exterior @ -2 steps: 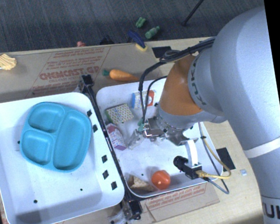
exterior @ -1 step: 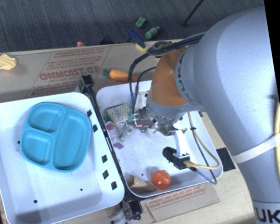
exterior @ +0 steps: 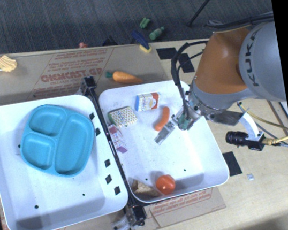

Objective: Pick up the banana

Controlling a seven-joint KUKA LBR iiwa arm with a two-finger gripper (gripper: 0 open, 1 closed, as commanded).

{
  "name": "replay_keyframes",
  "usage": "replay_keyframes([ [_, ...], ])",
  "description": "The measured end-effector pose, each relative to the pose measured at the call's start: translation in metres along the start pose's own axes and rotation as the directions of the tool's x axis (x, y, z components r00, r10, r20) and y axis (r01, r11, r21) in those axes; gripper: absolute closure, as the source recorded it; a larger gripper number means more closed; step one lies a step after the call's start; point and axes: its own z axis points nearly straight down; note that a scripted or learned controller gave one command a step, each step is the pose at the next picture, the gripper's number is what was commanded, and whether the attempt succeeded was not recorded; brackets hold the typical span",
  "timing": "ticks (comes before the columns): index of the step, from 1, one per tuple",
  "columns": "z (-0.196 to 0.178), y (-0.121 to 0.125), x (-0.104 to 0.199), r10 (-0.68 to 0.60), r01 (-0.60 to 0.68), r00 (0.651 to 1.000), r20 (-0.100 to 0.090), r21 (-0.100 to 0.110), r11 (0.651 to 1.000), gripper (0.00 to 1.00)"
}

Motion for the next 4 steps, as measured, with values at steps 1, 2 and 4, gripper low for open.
replay_keyframes([
  [1,0.105,0.038,0.025,0.027,-0.027,1.000,-0.004,0.003,1.000,0.00],
  [2,0.118,0.041,0.022,-0.204,0.204,0.979,-0.004,0.002,0.979,0.00],
  [4,-0.027,0.165,0.052,-0.374,0.374,0.927,0.001,-0.001,0.927,0.00],
])
